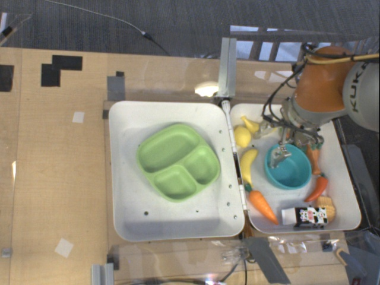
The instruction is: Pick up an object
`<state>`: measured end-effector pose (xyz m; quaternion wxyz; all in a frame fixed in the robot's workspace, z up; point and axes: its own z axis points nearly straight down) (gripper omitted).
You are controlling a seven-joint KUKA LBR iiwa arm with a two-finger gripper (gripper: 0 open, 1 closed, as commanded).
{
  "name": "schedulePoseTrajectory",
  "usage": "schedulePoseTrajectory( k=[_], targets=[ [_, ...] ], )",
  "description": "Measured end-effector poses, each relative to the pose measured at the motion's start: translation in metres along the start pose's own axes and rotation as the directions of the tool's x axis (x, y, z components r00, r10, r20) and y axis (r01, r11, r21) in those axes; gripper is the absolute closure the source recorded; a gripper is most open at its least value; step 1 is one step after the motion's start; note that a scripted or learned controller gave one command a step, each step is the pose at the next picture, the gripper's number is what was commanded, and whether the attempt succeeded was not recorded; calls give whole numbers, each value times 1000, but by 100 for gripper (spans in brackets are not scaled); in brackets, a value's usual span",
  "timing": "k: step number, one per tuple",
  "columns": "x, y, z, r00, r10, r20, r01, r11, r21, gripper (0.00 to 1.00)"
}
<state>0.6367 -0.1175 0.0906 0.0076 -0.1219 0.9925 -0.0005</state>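
The tool (pixel 284 154) hangs over the teal bowl (pixel 289 170) in the right bin (pixel 351 209), its metal fingertips down at the bowl's upper left rim; whether they are spread or closed, I cannot tell, and nothing shows between them. The bowl sits near the middle of that bin. To its left lie a lemon (pixel 242 136) and, just below it, a banana (pixel 247 164) running along the bin's left wall; a second small yellow piece (pixel 250 124) lies above the lemon. Below the banana an orange carrot (pixel 261 205) points down and to the right. At the bowl's right edge a second carrot (pixel 314 160) lies lengthwise, with a red chili pepper (pixel 318 189) below it. Along the bin's bottom edge lies a small milk carton (pixel 306 217) with black and white markings, on its side, touching a waffle-like biscuit (pixel 326 206) at its right.

The left bin (pixel 127 218) holds a green divided plate (pixel 177 161) with three compartments, set near its centre. Both bins rest on the wooden desk (pixel 53 177). The arm (pixel 323 88), with its orange band, reaches in from the right above the right bin.
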Motion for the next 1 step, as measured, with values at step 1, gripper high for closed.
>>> schedulePoseTrajectory(
  k=[1],
  targets=[
    [21, -5, -1, 994, 105, 2, -105, 994, 1, 0]
  ],
)
